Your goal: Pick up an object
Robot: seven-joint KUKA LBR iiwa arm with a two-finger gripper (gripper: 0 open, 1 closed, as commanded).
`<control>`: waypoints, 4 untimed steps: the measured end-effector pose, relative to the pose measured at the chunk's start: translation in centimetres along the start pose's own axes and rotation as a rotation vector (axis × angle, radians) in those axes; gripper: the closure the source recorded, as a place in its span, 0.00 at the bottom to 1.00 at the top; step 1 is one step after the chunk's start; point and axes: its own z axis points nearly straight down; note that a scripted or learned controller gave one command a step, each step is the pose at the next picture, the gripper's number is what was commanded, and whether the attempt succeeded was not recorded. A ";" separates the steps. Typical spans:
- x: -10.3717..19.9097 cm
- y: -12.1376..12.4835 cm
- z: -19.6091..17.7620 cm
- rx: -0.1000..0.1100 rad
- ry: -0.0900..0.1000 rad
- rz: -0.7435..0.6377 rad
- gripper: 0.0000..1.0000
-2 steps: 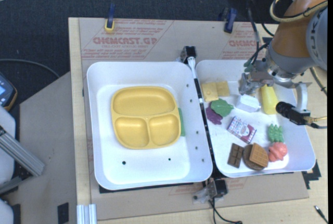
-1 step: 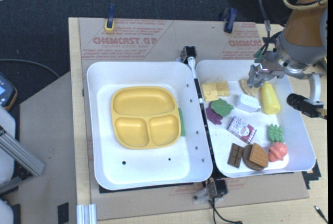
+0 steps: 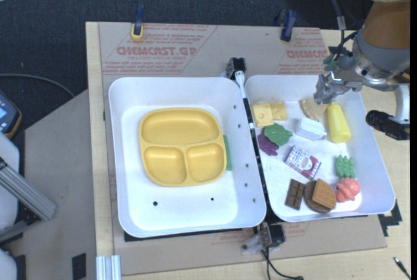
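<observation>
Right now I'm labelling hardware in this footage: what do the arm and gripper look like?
The arm is a thick rounded grey body with an orange band above the wrist. It narrows to a small grey metal gripper. A thin dark cable runs beside it.

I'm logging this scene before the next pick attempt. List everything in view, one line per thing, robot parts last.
left bin: 1, white, left half of the bench
right bin: 1, white, right half of the bench
divided plate: 1, yellow, three compartments, in the left bin
cheese wedge: 1, pale yellow, right bin, upper left
grapes: 1, purple, right bin, left side
leafy piece: 1, green, beside the grapes
small block: 1, white, right bin centre
bottle: 1, yellow, right bin, upper right
packet: 1, maroon and white, right bin centre
chocolate bar: 1, brown, right bin, near edge
waffle: 1, tan, beside the chocolate bar
clamps: 2, blue, far edge of the board
arm: 1, grey with orange band, upper right
tool: 1, grey, above the right bin's far end
</observation>
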 end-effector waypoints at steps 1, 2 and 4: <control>4.2 -3.1 -0.8 0.009 0.003 -0.001 1.00; 8.9 -4.8 -1.3 0.008 0.003 -0.002 1.00; 13.9 -8.8 -0.3 0.008 0.002 0.000 1.00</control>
